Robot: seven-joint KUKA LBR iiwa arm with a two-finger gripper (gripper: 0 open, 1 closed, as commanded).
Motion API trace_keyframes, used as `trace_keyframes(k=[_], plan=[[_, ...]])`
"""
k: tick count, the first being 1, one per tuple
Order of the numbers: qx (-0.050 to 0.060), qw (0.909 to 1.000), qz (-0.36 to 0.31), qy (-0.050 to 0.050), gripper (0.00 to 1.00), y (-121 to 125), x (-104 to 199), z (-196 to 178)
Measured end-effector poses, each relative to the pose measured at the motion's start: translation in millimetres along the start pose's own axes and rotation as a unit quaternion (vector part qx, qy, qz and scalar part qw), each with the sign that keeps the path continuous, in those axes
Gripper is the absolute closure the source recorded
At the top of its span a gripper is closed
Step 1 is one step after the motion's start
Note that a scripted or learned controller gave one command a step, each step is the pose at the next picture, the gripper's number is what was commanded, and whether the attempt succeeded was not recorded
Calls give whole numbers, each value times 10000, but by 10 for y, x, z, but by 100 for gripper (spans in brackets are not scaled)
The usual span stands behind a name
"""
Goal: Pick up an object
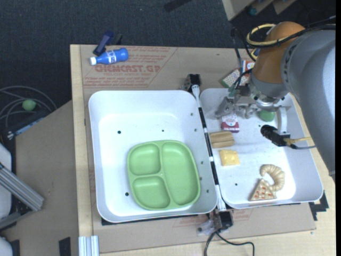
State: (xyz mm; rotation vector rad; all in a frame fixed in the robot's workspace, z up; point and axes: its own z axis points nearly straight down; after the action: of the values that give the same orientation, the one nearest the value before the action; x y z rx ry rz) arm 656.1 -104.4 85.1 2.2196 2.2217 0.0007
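My gripper (232, 111) hangs low over the far left part of the right bin (306, 180). A small red and white object (230, 124) lies right under it, partly covered by the gripper, and I cannot tell whether they touch. Nearer the front, along the bin's left side, lie a tan block (221, 139) and a yellow cheese wedge (229, 157). A croissant (273, 175) and a pizza slice (261, 191) rest at the bin's front right.
The left bin (106, 116) holds a green divided plate (162, 174). A blue and white bottle (109, 56) lies on the bench beyond the bins. The grey arm covers the right bin's far right corner.
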Motion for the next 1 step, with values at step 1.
trace_keyframes(k=[1], plan=[[14,10000,0,6,0,-114,123,2]])
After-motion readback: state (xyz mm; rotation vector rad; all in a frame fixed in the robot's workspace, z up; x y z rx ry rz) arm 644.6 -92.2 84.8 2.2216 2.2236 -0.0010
